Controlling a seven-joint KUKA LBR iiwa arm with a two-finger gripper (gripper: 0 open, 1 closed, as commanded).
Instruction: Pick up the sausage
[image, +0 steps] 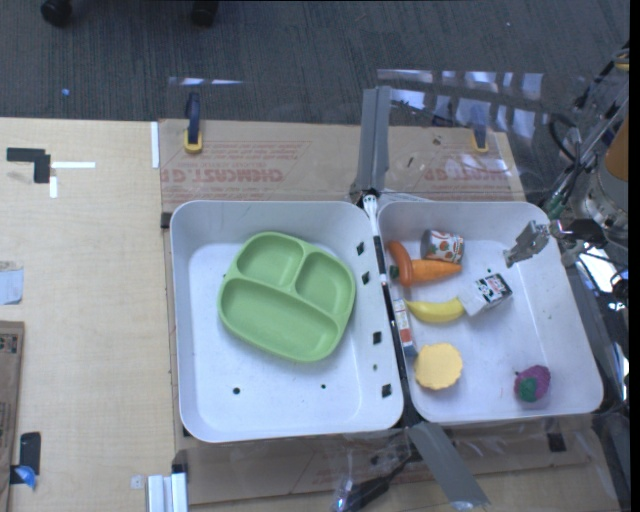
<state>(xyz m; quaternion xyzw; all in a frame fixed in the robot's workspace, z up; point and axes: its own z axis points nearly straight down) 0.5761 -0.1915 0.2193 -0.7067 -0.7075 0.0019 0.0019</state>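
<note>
The sausage (399, 261) is a short reddish-orange piece lying along the left wall of the right bin (560, 300), its lower end touching the carrot (432, 269). My gripper (524, 245) hangs over the right bin's upper right part, well to the right of the sausage and just above and right of the small milk carton (491, 290). Nothing shows in its grasp. The arm enters from the right edge.
Around the sausage lie a small can (443, 245), a banana (437, 310), a yellow round piece (438, 367) and a purple item (532, 383). The left bin (200, 380) holds a green divided plate (288, 296). A divider rail (385, 300) separates the bins.
</note>
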